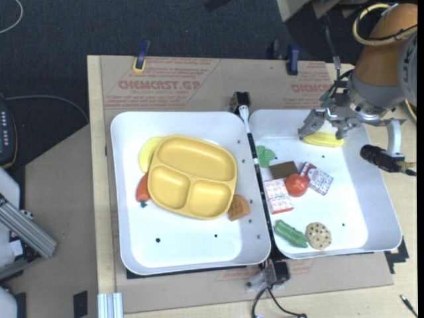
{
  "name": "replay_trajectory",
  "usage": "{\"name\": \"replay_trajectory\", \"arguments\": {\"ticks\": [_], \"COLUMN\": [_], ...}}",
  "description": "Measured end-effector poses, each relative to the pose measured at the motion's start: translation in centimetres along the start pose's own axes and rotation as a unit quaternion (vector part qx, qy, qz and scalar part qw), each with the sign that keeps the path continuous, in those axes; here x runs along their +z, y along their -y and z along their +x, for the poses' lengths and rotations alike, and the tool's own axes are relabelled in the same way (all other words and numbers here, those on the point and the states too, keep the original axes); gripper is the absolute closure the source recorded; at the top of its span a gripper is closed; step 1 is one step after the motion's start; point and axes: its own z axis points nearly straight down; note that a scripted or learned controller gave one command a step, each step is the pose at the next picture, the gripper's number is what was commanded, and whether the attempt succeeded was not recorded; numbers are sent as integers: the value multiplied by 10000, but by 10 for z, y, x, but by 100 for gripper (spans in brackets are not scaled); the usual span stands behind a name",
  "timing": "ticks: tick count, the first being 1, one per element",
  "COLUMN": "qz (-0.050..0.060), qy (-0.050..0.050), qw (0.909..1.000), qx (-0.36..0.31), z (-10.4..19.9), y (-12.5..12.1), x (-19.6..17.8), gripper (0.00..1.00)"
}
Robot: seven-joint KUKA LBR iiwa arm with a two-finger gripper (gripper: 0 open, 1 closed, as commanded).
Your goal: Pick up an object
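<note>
Over rt bin [371, 197]: claw [324, 130] at yellow banana [326, 139].

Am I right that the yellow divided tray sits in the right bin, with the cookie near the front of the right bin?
Not quite: the camera view shows the yellow divided tray in the left bin, not the right one. The rest holds: the cookie lies near the front of the right bin.

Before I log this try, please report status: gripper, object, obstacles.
Gripper low in right bin, fingers straddling yellow banana. Banana on bin floor, not lifted. Nothing crowding it; tomato and packets well clear.
</note>
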Motion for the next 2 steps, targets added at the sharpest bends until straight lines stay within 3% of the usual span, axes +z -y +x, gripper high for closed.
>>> {"name": "replay_trajectory", "arguments": {"ticks": [1,2], "qz": [5,-16], "qy": [-2,3], "qw": [10000,10000], "qx": [2,0], "z": [-1,0], "y": [0,0], "x": [64,86], "gripper": [0,0]}}
